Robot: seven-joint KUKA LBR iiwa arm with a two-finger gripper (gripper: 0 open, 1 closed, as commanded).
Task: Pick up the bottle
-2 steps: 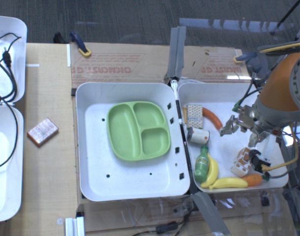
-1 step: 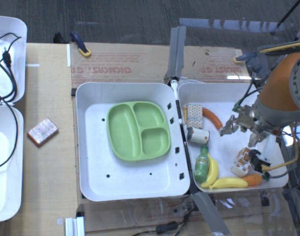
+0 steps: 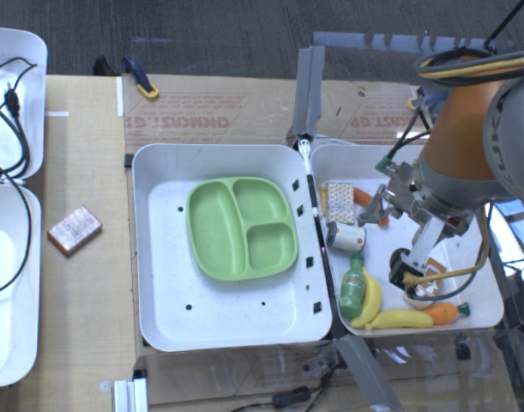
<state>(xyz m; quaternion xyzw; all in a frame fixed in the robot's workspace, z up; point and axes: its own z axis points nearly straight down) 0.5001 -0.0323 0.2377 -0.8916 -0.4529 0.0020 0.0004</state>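
In the shallow white bin [image 3: 364, 163] on the arm's side, against its inner wall near the front corner, a small green plastic bottle [image 3: 352, 285] is lying, touching two yellow bananas [image 3: 390, 316]. A white cylindrical cup [image 3: 346, 236] is lying just behind it. The grey two-finger gripper [image 3: 383, 202] is hovering over the bin's middle, apart from the bottle; whether it is open or closed cannot be told. A green divided plate [image 3: 243, 227] is sitting in the neighbouring bin [image 3: 163, 256].
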